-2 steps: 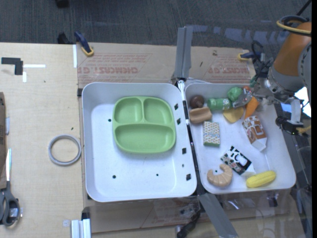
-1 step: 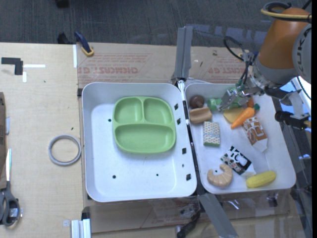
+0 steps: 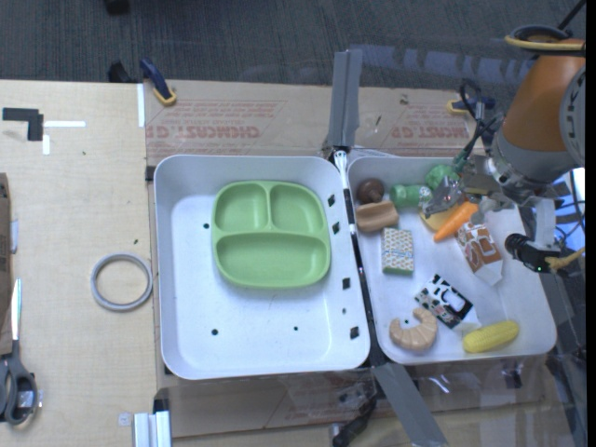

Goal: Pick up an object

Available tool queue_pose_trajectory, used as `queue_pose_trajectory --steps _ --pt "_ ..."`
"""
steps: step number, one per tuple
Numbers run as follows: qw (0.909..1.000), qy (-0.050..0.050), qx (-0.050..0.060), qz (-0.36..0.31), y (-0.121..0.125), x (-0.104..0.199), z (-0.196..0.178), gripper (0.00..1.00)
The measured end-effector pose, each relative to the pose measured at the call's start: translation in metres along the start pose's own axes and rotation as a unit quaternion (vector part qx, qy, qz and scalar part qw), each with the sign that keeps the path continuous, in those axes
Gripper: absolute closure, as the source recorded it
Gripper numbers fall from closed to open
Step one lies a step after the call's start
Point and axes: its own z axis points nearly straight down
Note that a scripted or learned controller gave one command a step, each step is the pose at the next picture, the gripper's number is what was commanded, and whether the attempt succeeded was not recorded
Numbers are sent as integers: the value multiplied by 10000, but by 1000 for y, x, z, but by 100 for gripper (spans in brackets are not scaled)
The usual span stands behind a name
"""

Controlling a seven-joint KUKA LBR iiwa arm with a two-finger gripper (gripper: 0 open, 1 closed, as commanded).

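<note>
The right bin [image 3: 535, 291] holds several small items. Along its back lie a brown ball [image 3: 371, 190], a tan bun [image 3: 376, 215], a green toy vegetable [image 3: 410, 194] and an orange carrot [image 3: 454, 220]. My gripper [image 3: 447, 194] hangs low at the back of this bin, just above the carrot and right beside the green vegetable. Its orange-banded wrist [image 3: 545, 110] rises to the upper right. Nothing can be made out held in it. Further forward are a patterned green box [image 3: 398, 250], an orange-white packet [image 3: 480, 247], a black-and-white packet [image 3: 443, 301], a croissant [image 3: 414, 331] and a yellow piece [image 3: 491, 335].
The left bin [image 3: 186, 324] holds a green divided plate [image 3: 272, 233]. A metal divider [image 3: 346, 110] runs between the bins at the back. On the bench to the left lie a tape ring [image 3: 122, 280] and scissors [image 3: 17, 385]. Cables hang near the wrist [image 3: 535, 250].
</note>
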Motion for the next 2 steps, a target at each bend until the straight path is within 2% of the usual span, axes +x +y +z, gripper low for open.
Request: queue_pose_trajectory --steps 1,2 --pt "9983 -14 -62 -577 40 -38 62 0" --pt "9963 -28 -134 -848 34 -50 66 0"
